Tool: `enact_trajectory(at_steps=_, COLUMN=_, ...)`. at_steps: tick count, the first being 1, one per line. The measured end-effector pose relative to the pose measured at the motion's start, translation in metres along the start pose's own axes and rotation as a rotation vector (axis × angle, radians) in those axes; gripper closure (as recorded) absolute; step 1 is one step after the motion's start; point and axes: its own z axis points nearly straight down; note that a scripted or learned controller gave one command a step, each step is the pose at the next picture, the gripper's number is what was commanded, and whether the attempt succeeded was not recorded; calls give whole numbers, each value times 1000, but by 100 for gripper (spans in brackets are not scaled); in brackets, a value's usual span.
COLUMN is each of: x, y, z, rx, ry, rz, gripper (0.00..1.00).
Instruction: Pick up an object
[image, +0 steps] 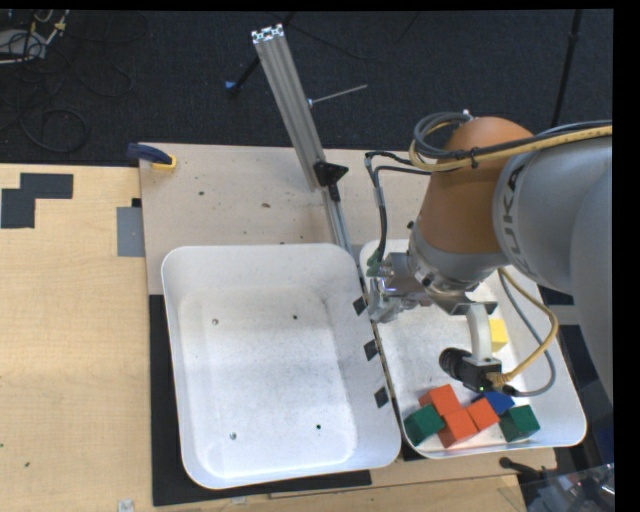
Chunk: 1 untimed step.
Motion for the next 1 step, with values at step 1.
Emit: enact_trajectory(at_steps=1, x=40, y=14, z=-6, rx=0, ry=-1, rz=1, gripper=100)
